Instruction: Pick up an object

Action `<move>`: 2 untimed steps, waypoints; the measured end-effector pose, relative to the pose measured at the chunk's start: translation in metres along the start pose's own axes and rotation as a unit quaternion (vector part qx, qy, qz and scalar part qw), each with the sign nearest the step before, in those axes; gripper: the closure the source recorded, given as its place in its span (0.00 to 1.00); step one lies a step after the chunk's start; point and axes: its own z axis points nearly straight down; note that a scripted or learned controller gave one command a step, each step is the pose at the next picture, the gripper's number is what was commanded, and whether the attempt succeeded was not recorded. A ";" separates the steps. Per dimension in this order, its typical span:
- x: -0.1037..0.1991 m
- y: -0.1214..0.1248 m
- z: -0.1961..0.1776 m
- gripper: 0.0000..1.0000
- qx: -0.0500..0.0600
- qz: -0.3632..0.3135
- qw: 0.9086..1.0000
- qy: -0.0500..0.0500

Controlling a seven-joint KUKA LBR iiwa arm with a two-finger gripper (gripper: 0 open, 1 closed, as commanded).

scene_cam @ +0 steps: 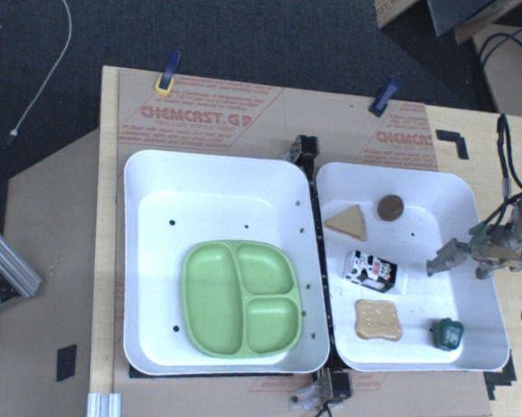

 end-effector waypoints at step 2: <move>-0.001 -0.005 0.040 0.00 -0.003 -0.001 1.000 0.000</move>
